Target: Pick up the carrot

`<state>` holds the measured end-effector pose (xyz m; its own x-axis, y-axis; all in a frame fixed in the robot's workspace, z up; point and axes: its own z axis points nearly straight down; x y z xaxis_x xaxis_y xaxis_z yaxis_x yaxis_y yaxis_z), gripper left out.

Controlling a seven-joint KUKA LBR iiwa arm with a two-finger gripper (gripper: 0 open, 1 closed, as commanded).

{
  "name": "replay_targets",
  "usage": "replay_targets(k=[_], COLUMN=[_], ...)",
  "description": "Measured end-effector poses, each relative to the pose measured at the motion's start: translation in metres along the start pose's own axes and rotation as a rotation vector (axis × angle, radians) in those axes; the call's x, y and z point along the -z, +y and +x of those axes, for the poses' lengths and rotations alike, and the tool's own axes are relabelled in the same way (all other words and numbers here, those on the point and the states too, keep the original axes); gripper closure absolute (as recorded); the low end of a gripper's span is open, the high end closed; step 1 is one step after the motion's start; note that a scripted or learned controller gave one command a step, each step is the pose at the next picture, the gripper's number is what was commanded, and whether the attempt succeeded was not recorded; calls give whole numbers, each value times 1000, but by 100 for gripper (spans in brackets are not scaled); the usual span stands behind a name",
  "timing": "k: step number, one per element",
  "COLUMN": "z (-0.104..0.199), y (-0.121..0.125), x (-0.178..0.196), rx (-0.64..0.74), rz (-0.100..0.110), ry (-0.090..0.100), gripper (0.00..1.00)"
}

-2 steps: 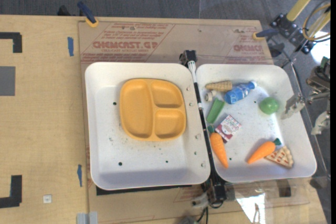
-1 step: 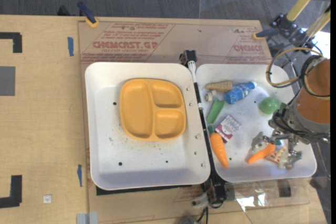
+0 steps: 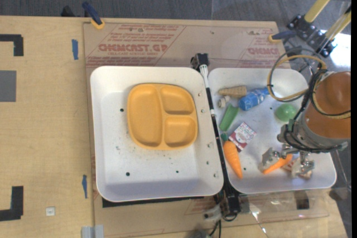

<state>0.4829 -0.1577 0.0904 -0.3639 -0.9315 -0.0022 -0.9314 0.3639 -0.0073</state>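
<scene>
Carrots (image 3: 232, 158) perhaps two, bins (image 3: 106, 136) two

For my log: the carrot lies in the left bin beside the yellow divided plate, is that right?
Not quite: the camera view shows the carrot in the right bin, against its left wall. The yellow divided plate sits alone in the left bin.

The carrot (image 3: 232, 159) is a plain orange cone with no visible leaves. It lies flat in the lower middle-right of the frame, blunt end up and to the left, its tip pointing down and to the right, close along the right-hand bin's left wall.
</scene>
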Motion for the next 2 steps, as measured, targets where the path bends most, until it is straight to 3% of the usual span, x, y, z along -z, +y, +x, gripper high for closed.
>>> replay_targets(k=[1, 2], z=[-10, -28], y=[0, 10], x=[1, 1], rx=[354, 6], rz=[17, 6], ry=[-3, 3], gripper=[0, 0])
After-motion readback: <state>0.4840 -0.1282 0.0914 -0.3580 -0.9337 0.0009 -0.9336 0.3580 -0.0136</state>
